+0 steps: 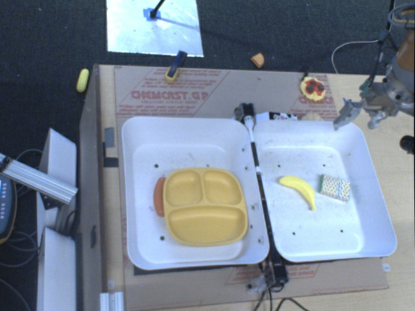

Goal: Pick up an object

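Observation:
A yellow banana (299, 190) lies in the middle of the right bin (363, 167). Just to its right is a small patterned block (335, 187). In the left bin (139, 173) sits a yellow divided plate (205, 207), with an orange sausage (159, 195) beside its left edge. My gripper (358, 117) hangs over the right bin's far right corner, well apart from the banana and the block. Its two fingers are spread, and nothing is between them.
A small pizza-like toy (313, 87) lies on the bench behind the right bin. An orange bit (258, 59) and a yellow piece (82, 80) lie on the floor beyond the bench. Cables (353, 50) loop at the far right.

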You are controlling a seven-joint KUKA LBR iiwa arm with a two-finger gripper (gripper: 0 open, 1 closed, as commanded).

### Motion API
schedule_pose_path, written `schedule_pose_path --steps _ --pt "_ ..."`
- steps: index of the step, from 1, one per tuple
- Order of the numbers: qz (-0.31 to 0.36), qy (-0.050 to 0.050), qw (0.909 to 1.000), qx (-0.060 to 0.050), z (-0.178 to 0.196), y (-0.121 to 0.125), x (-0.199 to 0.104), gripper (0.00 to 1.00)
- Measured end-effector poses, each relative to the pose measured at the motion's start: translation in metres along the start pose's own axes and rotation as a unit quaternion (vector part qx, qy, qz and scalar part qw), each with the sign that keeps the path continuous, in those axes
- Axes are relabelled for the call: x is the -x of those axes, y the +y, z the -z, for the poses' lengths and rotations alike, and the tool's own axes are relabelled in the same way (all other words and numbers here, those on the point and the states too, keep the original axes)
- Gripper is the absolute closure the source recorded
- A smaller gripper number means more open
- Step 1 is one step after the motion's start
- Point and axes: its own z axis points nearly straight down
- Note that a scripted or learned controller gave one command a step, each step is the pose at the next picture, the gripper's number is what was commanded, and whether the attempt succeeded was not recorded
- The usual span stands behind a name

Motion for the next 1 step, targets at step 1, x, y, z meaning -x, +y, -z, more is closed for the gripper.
schedule_pose_path --steps 1 --pt "-0.001 0.001 1.0000 -0.002 -0.0780 -0.0771 -0.0168 0.00"
